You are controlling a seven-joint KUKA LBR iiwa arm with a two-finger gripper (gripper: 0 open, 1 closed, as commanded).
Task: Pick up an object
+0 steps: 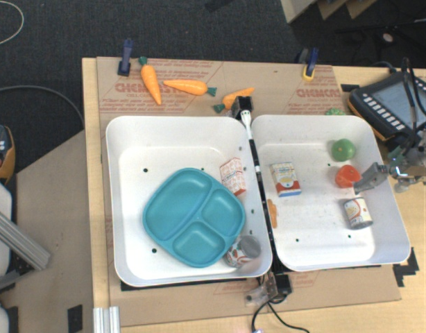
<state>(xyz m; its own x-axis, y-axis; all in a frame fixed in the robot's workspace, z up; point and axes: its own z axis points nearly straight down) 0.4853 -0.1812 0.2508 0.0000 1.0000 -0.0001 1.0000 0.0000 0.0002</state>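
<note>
My gripper (374, 176) comes in at the right edge of the right bin (317, 252), low over its right side, just right of a red-orange object (347, 175). A green ball (343, 148) lies above that object, and a small grey can (357, 212) lies on its side below it. A small white carton with an orange label (285, 179) lies in the left part of the right bin. The left bin (126, 186) holds a teal divided plate (193, 217), a small red-and-white carton (232, 175) and a grey can (245, 249). Nothing shows between the gripper's tips.
An orange stick (271, 212) lies on the ridge between the bins. Three toy carrots (186, 87) lie on the board behind the left bin. Blue clamps (125, 56) grip the board's far edge. A dark control pendant (386, 103) with cables sits at the right.
</note>
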